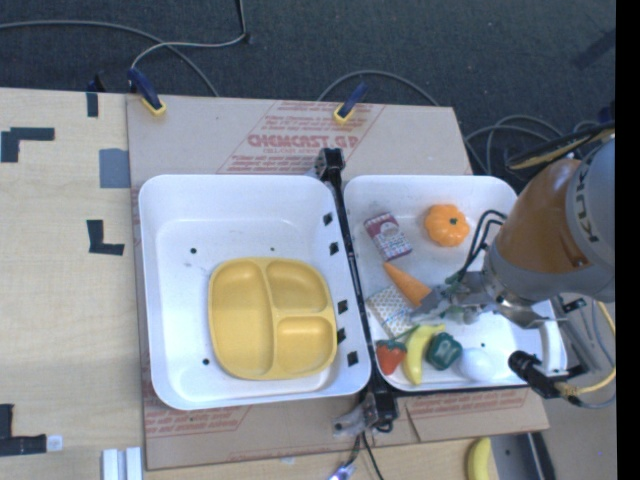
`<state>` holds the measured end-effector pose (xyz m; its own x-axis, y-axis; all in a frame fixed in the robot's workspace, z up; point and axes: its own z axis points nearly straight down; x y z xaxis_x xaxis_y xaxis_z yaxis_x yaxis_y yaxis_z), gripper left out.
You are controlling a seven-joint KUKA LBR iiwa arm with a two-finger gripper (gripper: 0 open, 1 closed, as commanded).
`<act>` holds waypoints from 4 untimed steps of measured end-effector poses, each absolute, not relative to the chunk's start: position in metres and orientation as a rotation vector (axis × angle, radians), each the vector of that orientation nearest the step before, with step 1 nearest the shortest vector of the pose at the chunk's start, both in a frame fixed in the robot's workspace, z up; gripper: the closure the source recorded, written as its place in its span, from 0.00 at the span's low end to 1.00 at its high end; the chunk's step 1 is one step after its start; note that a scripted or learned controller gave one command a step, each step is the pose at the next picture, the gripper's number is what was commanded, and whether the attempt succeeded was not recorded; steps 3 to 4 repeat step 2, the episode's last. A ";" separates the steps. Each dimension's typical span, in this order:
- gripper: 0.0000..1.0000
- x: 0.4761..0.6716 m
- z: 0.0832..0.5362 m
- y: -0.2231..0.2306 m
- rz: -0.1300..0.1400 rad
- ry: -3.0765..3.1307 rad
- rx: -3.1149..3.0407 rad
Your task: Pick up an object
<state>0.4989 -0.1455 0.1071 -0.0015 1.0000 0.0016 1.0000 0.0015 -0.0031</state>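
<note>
Below, two shallow white plastic bins are sitting side by side on a brown cardboard sheet printed with red lettering, which is lying on a pale wood-grain surface (60, 298); the left bin (165, 228) is carrying a smooth yellow divided plate (270, 318) with three compartments and rounded corners; the right bin (400, 186) is holding a scatter of small toy foods. A round, glossy orange fruit (446, 224) is lying near the far wall; a small red-and-white packet (385, 236) is lying just left of it, tilted; an orange wedge, tapered like a carrot (408, 283), is pointing toward the arm; a pale patterned flat piece (388, 313) is resting just beneath it; a red strawberry-like piece (390, 356), a curved yellow banana (416, 352), a dark green lump (443, 350) and a white rounded object (479, 364) are crowding the near wall, touching or nearly so.

The grey arm, with its orange band, is reaching in from the right; the jaws (447, 303) are hanging low over the bin, dark and thin, and whether they are spread or pressed together cannot be told. The carrot's thick end is lying just beside the jaws on their left; the banana and green lump are lying just below them; nothing is visibly sitting between them.
</note>
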 end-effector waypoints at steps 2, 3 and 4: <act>1.00 0.542 0.101 -0.096 -0.012 -2.229 -2.228; 1.00 0.542 0.101 -0.096 -0.012 -2.229 -2.228; 1.00 0.542 0.101 -0.096 -0.012 -2.229 -2.228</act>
